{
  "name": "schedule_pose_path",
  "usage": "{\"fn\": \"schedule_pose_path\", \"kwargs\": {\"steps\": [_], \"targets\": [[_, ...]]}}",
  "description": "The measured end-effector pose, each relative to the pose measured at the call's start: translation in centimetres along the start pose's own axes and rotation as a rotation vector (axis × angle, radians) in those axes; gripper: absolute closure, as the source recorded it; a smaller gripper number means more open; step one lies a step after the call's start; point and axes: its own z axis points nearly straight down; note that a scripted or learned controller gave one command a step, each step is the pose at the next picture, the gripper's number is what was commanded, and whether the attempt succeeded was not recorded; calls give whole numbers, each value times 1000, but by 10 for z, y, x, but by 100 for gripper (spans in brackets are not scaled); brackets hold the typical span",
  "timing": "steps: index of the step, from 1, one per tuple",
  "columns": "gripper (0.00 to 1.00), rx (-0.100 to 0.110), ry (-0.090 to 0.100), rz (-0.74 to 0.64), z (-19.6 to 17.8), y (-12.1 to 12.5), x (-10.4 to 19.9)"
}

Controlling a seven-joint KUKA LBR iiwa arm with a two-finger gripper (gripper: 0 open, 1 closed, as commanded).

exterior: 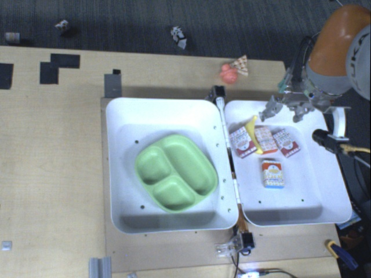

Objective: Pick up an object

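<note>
In the left bin [116, 155] a green divided tray [175, 171] sits near the middle, with bare white floor along every wall. In the right bin [324, 201] three small cartons [265, 140] lie in a row towards the far wall, touching, a yellow piece [251, 128] tucked between the first two; a fourth carton [273, 173] lies alone nearer the centre. The near half stays open. The gripper [285, 109] hangs over the far edge, fingers spread wide, gripping nothing, just beyond the row.
</note>
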Motion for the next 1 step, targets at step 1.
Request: {"fn": "schedule_pose_path", "kwargs": {"steps": [1], "targets": [[0, 2, 0, 2, 84, -24, 17]]}}
